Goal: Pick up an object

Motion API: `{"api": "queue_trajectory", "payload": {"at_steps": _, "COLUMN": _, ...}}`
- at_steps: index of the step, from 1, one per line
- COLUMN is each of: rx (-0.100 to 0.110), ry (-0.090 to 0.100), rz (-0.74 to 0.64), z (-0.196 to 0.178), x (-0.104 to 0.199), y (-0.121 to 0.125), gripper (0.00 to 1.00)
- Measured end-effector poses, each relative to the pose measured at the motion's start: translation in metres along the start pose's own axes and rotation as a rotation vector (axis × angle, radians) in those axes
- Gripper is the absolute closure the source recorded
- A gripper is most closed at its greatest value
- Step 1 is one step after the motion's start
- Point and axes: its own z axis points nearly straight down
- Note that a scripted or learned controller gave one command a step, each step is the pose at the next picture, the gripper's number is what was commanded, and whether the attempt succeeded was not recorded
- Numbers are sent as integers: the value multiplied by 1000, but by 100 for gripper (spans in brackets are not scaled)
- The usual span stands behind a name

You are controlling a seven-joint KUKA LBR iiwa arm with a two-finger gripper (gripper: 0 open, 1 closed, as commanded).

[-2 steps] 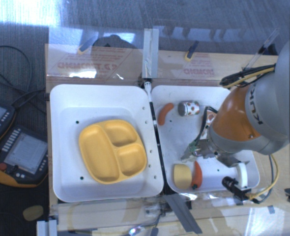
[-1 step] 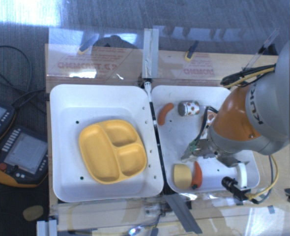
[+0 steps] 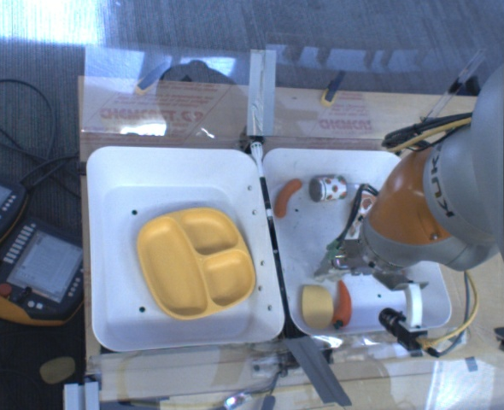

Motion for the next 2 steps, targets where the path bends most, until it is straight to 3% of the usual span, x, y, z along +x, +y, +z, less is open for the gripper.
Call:
{"api": "queue_trajectory", "payload": {"at_steps": 1, "rx": 1, "ry": -3, "rz": -253, "z": 0, "x": -4, "y": 3, "gripper": 100}}
{"api": "queue_trajectory", "payload": {"at_steps": 2, "rx": 26, "ry": 0, "rz": 32, "z": -90, "x": 68, "y": 34, "gripper": 100}}
